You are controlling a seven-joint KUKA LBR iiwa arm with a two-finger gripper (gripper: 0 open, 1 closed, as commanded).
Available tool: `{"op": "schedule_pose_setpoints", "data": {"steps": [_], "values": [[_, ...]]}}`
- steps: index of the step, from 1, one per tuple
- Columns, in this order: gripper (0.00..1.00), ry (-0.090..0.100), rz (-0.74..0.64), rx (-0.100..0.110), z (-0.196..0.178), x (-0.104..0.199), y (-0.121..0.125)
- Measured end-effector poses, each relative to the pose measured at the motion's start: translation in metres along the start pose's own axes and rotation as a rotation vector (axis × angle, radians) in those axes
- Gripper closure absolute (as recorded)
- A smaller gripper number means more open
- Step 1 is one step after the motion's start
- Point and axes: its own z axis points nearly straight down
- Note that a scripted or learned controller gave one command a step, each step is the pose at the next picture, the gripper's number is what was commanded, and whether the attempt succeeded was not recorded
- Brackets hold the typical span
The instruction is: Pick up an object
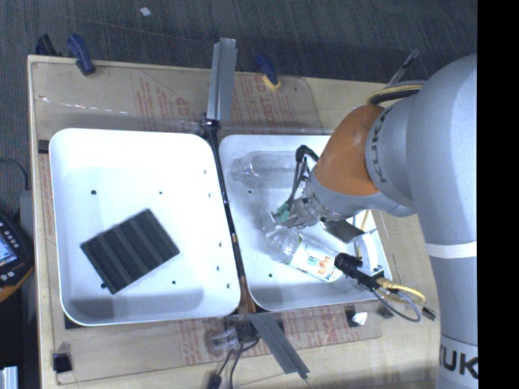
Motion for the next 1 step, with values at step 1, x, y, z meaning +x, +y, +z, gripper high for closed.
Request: {"op": "schedule_pose_setpoints", "data": {"steps": [1], "values": [[0.0, -0.001, 0.0, 0.001, 0.0002, -0.0005, -0.0005]]}}
